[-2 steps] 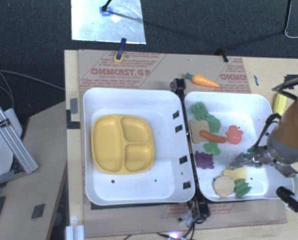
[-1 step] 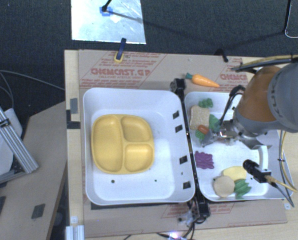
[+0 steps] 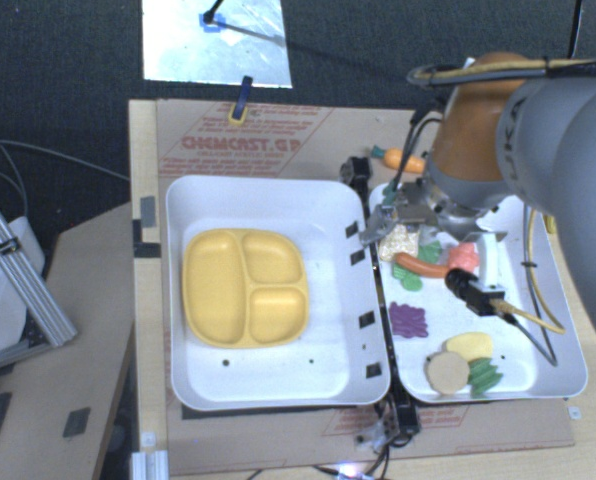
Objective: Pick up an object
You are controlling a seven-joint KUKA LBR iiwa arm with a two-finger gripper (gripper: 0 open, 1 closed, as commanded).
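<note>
gripper [image 3: 410, 218]: you see it low over the back-left part of the right bin, under the orange band of the arm. Can't tell its state; the wrist body hides the business end from above.
nearest obj: orange-red sausage [image 3: 420, 264], lying just below the gripper in the view, i.e. toward the front of the bin. Looks apart from the tool, not in it.
long axis: sausage runs roughly left-right across the view, slight tilt down to the right. You'd want the close direction across that, front-to-back, imo.
crowding: pale popcorn-like piece [image 3: 404, 239] sits betw. gripper and sausage, touching or nearly so. Pink piece [image 3: 463, 256] just beside the sausage's right end; small green piece [image 3: 409, 280] just below its left end.
further out: purple grape bunch [image 3: 408, 319] near the bin's left wall, well apart from the tool. Yellow piece [image 3: 468, 346], tan round disc [image 3: 446, 372], green pod [image 3: 485, 375] clustered at front.
right bin [image 3: 568, 368]: holds all the loose objs.
left bin [image 3: 278, 193]: yellow divided plate [image 3: 245, 286], farther away.
judgement: short drop fwd onto the sausage is the likely move; risk = catching the neighbours too.
</note>
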